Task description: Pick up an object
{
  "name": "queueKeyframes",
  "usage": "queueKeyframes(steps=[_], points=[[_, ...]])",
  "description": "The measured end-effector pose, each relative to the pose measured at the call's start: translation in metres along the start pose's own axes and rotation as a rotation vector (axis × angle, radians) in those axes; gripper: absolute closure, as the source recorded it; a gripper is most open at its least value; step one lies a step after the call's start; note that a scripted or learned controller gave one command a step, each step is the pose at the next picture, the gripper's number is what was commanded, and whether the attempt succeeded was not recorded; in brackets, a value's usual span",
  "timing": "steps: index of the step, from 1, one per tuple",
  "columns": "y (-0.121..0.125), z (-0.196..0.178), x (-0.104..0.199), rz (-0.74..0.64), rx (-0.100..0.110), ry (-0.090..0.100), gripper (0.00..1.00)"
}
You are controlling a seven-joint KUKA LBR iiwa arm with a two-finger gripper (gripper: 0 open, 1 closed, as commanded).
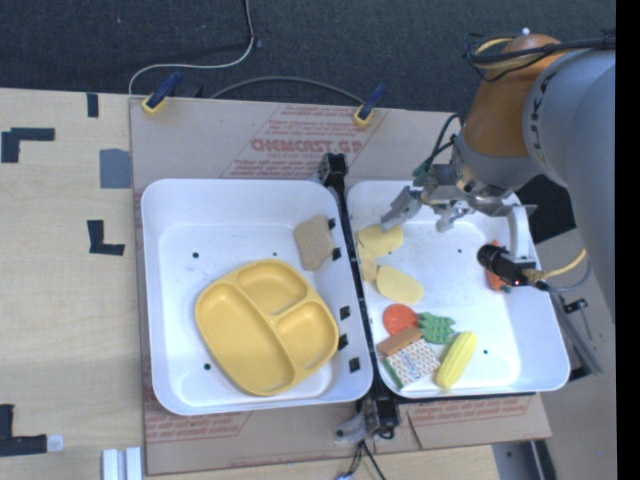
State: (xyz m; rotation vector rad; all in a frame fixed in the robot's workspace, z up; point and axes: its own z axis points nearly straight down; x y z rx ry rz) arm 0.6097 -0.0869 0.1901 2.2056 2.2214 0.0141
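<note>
From the camera view above the tabletop, the end effector point(432, 204) hangs over the far left part of the right bin point(535, 353), its two fingers spread apart with nothing between them. Just below and to the left of the fingertips lies a pale yellow toy food piece point(380, 239), near the divider between the bins; it looks like the closest candidate for picking. I judge it light, rigid plastic with a smooth, rounded skin, so it may slip; gripping across its narrow middle seems safest. A second yellow piece point(400, 285) rests just beside it, nearer the camera. Further toward the near rim sit a red tomato point(398, 318), a green leafy piece point(437, 326) and a corn cob point(455, 358). The left bin point(165, 268) holds a yellow divided plate point(265, 325) and a tan slice point(314, 241).
</note>
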Motion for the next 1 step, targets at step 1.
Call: queueKeyframes(steps=[1], points=[[0.0048,0.1069,-0.0239,0.011,0.009,-0.008,0.0]])
